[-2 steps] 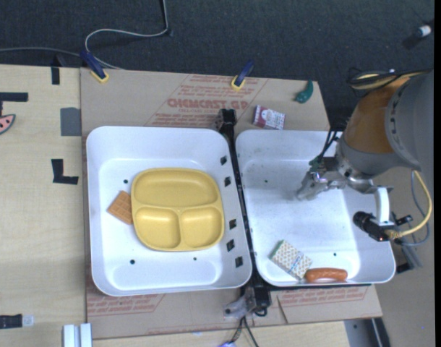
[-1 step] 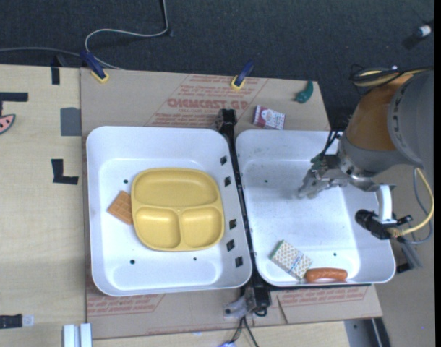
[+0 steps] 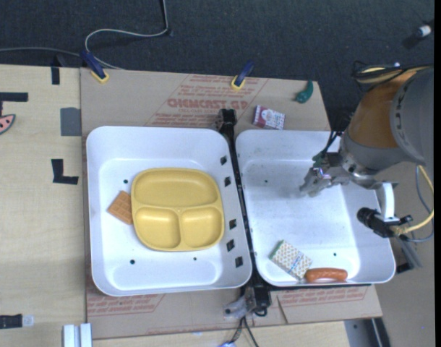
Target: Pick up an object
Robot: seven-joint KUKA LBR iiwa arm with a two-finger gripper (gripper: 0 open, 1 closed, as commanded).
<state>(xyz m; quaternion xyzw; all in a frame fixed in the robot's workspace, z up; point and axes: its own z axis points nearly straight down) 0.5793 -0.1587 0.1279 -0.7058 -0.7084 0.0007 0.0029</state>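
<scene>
Arm (image 3: 412,121): grey rounded casing with a broad orange band above the wrist. Gripper (image 3: 312,182): small metallic grey assembly. Black cables and a white bracket alongside the wrist.

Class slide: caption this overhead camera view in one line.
Gripper over the right bin; sausage and patterned block near its front; yellow tray in left bin.

The light wooden surface (image 3: 32,215) bears a brown cardboard sheet with red print (image 3: 199,100), held at its far edge by two yellow-and-blue clamps (image 3: 241,76). On the sheet sit two shallow white plastic bins (image 3: 105,215), side by side and touching, and a small red-and-white packet (image 3: 268,117), perhaps a wrapper.
</scene>
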